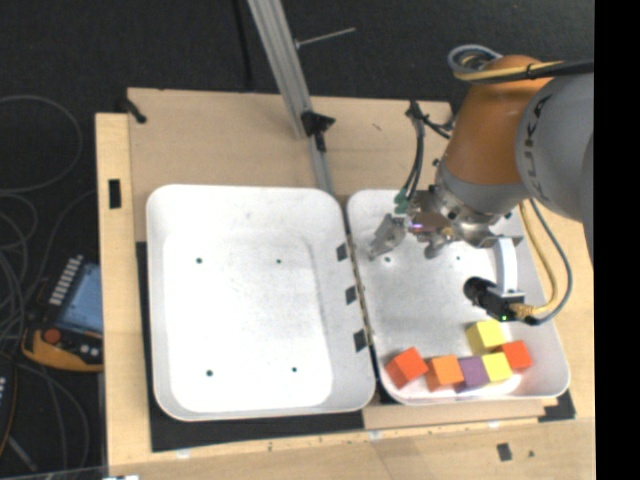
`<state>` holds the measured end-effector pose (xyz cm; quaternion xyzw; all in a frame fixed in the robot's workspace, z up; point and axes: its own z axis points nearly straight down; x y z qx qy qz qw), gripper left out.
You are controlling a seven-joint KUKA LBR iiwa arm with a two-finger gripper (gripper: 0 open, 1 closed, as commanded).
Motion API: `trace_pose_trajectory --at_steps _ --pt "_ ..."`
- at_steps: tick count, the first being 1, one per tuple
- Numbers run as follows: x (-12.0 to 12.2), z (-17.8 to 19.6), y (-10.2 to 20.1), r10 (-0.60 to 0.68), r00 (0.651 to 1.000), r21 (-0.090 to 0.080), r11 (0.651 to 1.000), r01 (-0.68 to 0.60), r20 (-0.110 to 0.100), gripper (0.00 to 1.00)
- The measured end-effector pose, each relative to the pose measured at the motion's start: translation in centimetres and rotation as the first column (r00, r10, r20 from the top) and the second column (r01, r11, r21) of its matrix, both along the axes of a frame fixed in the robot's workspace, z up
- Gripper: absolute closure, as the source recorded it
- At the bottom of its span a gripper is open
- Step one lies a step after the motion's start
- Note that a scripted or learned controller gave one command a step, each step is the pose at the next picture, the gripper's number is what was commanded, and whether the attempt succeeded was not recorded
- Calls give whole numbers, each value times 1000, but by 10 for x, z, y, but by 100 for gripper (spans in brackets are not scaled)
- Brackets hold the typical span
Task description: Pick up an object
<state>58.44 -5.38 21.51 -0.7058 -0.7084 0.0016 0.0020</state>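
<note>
Several small blocks lie along the near edge of the right bin (440, 298): a red-orange block (405, 365), an orange one (445, 371), a purple one (472, 373), a yellow one (497, 368), a red one (516, 355) and a second yellow one (489, 334) just behind them. My gripper (410, 242) hangs over the far left part of this bin, well behind the blocks. Its fingers (384, 238) are spread apart and open, with only white bin floor showing between them.
The left bin (160, 268) lies beside the right one, with a thin divider (352, 278) between them. A slanted metal rail (290, 78) rises from behind the bins. A black cable fitting (482, 294) hangs off the wrist above the blocks.
</note>
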Motion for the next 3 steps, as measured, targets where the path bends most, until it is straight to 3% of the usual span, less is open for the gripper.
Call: trace_pose_trajectory --at_steps 1,2,3 --pt "-26 -59 -46 -8 1000 -3 1000 8 -1 0" --pt "9 -16 -31 0 1000 -2 1000 0 11 0" --pt "16 -119 -104 -8 1000 -4 1000 8 5 0"
